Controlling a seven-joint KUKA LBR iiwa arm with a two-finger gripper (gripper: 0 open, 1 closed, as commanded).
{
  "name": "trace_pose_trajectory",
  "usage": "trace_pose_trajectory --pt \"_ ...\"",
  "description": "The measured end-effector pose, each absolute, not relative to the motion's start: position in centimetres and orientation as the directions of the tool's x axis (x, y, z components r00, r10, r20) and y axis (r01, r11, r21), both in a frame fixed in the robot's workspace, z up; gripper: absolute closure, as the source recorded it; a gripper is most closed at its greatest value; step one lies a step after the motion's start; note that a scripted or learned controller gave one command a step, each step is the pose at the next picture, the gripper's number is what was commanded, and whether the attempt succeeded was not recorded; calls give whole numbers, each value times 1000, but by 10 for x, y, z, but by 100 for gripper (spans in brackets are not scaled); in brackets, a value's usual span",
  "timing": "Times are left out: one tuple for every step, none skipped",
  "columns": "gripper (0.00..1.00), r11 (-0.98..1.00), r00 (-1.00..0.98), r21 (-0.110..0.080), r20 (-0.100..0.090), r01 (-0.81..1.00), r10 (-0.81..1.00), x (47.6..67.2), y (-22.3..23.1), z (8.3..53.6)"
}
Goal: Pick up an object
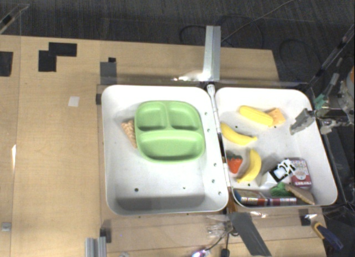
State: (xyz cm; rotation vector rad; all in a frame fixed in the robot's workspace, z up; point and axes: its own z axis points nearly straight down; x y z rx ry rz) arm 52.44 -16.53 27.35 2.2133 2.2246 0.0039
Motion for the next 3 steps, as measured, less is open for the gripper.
trace_pose_trajectory --pt "0 101 -101 3 0 995 995 576 -123 159" --pt "0 98 -98 36 -10 995 995 648 -108 112" --pt "0 -162 162 8 0 987 987 668 -113 246"
